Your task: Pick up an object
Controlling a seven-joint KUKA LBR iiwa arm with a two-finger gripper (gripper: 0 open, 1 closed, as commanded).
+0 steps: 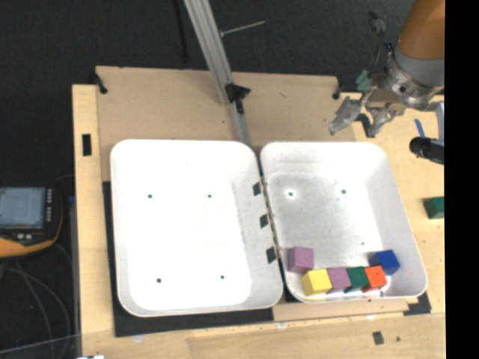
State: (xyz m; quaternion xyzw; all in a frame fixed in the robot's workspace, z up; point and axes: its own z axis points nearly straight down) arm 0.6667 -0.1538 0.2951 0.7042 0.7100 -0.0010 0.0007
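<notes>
Jaws parted and holding nothing: the gripper (pixel 359 120) hangs above the far rim of the right bin (pixel 329 200), its two fingers spread, well apart from the blocks. Candidate objects lie along the bin's near wall: a purple block (pixel 301 258) standing slightly forward of a row of yellow block (pixel 316 281), mauve block (pixel 339 277), green block (pixel 357 277), orange block (pixel 375 277) and blue block (pixel 386 260). All look like small, rigid, light cubes with smooth faces, likely unbreakable but prone to slipping or twisting if pinched at a corner. The purple block, with free space on several sides, appears the easiest to take, gripped across two opposite flat faces. The left bin (pixel 187 223) sits beside.
</notes>
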